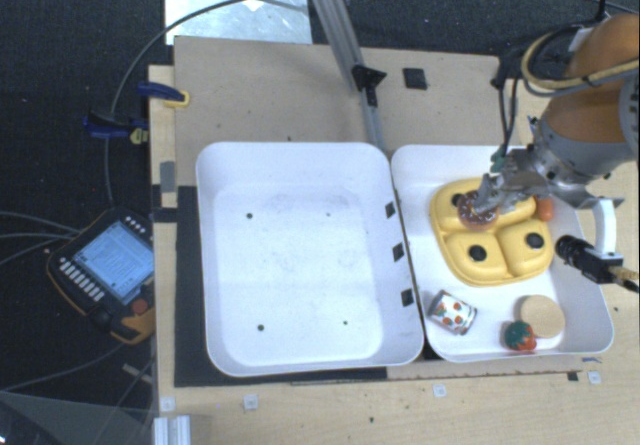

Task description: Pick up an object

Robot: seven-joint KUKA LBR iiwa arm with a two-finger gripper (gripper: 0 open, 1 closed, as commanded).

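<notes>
The right bin point(600, 333) holds a yellow moulded tray-like toy point(495, 238) with dark round spots, a small white cup with coloured dots point(452, 312) lying on its side, a tan round disc point(541, 315) and a small green and red toy point(517, 335). An orange piece point(545, 208) sits at the yellow toy's right edge. My gripper point(483, 201) reaches down from the right onto the upper left part of the yellow toy, over a dark reddish round item point(474, 216).
The left bin point(215, 233) stands beside the right one, with black clips on the shared rim point(398, 251). A slanted metal pole point(335, 18) rises behind the bins. A teach pendant point(105, 268) and cables lie off the bench at left.
</notes>
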